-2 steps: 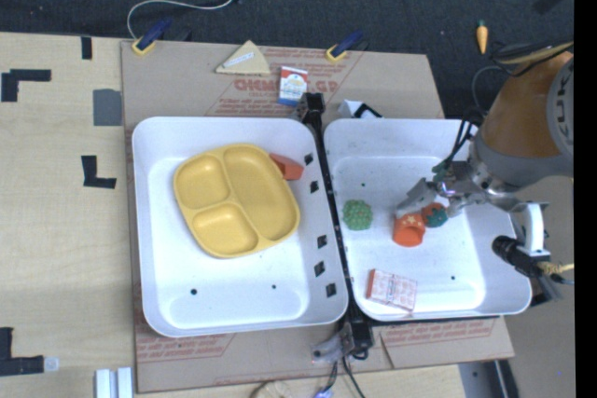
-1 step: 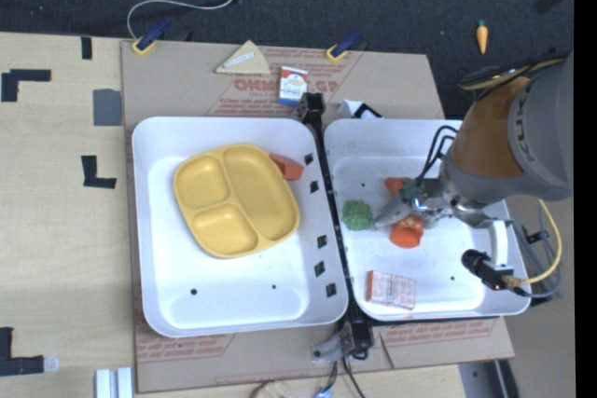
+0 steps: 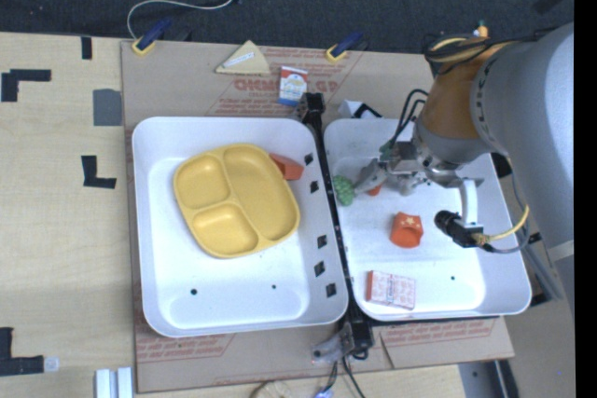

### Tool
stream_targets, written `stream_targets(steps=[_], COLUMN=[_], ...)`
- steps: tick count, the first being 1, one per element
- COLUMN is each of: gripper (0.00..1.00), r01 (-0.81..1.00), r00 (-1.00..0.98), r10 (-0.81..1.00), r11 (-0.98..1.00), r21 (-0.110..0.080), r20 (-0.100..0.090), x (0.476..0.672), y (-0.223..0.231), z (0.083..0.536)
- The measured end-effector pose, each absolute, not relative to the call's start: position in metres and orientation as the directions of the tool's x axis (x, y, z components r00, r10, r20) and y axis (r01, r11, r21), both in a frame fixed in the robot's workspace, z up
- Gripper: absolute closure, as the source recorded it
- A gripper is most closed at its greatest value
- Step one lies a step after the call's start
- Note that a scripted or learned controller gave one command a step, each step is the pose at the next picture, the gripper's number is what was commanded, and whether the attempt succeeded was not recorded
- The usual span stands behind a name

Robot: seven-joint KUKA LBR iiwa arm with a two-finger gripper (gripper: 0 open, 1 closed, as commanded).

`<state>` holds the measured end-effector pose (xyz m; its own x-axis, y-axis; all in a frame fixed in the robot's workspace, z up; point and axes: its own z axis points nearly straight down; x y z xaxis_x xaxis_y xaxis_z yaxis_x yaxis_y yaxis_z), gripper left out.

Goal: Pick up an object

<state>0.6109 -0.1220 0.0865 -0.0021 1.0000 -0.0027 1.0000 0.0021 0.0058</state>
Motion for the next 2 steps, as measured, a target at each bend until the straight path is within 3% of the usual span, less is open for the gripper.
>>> stream_targets(steps=[1, 2], gripper=[0.00, 1.00], r01=[1.000, 1.000], r00=[0.001, 0.000], r10=[1.000, 1.000], r11=[-0.001, 0.000], r21=[0.001, 0.004], r20=[-0.001, -0.004], x=[0.5184, 0.5192], y=[-0.1242, -0.1250], z=[0.0863, 0.0960])
